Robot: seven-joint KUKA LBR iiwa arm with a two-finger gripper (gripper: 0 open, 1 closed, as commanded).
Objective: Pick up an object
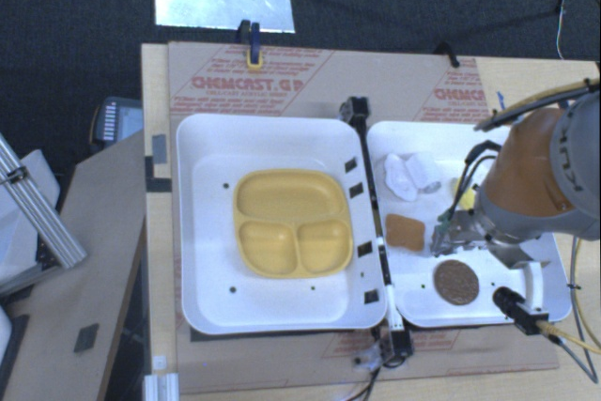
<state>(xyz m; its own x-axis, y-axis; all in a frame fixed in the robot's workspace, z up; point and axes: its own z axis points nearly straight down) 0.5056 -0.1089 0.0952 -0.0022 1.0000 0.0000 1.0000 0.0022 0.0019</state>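
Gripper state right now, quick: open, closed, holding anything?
Gripper: cannot be told. It is low in the right bin, between the tan block and the round brown disc; nothing visibly held.

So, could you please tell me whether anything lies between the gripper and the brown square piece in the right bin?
Nothing visible does. The gripper sits just right of the brown square piece, with bare bin floor between them.
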